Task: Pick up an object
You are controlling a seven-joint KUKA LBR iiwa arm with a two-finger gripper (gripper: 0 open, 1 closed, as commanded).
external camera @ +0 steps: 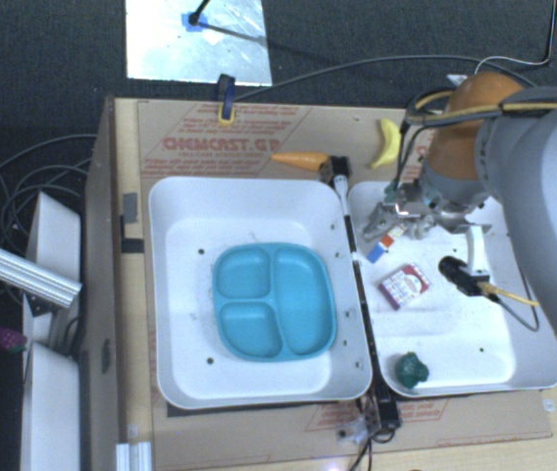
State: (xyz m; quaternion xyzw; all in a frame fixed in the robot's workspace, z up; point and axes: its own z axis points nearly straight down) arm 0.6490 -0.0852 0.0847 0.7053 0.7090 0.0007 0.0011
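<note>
Near left wall of right bin [494,351], small blue-and-red piece [378,249] lay on floor, just beside gripper [384,226]. Gripper hung low over bin's upper-left part, tip at or just above piece; open or closed, couldn't tell from where I stood. Red-and-white packet [403,286] lay near, toward bin's middle. Green lump [413,368] sat by near rim, well apart. Left bin [185,292] held blue divided plate [274,298]. Beyond bins, on cardboard: carrot [298,162], banana [388,142].
</note>
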